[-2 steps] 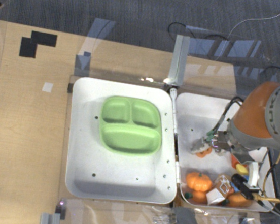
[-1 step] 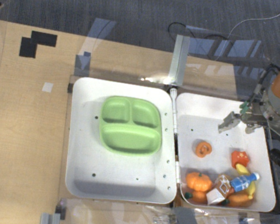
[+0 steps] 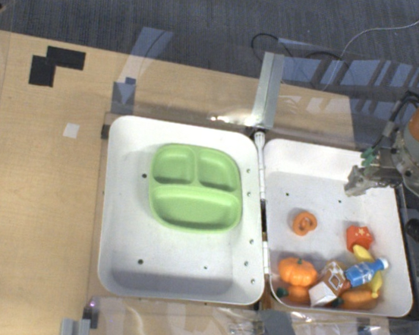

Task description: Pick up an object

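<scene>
A: Item one, nearest edge of the right bin (image 3: 398,306): a heap of small toys is logged along the front wall, made up of an orange pumpkin (image 3: 296,272), a little carton (image 3: 330,278), a blue bottle (image 3: 365,271), a yellow piece and a red piece (image 3: 359,237).

B: Noted. Further in?

A: Item two: an orange ring (image 3: 304,223), entered as lying alone on bare floor, apart from the heap. Item three, left bin (image 3: 112,211): a green divided plate (image 3: 195,187) is recorded at its centre.

B: And the far end?

A: Item four: the gripper (image 3: 363,175) is listed over the right bin's rear corner, well apart from every toy. Nothing is seen held; how far it is parted cannot be told.

B: Risks to be entered?

A: In the heap, two toys may be pinched together or one squeezed out sideways. The ring is judged the safer pick, though it may be skated along the smooth floor.
</scene>
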`<state>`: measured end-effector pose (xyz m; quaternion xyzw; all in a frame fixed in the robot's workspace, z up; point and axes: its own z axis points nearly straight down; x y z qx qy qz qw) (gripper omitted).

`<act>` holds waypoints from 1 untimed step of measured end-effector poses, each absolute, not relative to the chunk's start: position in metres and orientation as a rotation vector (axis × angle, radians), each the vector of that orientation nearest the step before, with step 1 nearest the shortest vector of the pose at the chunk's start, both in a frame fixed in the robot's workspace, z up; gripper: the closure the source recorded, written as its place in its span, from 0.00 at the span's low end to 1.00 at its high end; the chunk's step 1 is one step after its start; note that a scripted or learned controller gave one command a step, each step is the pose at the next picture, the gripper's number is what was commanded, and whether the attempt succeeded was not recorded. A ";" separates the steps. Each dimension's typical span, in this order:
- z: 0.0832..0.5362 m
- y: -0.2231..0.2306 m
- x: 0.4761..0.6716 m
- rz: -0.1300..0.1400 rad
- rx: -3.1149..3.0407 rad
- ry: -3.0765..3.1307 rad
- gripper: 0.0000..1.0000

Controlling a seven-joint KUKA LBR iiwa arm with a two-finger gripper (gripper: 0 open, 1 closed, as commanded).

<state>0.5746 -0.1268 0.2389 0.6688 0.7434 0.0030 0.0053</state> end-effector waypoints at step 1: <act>0.167 -0.127 0.645 0.003 2.103 2.329 1.00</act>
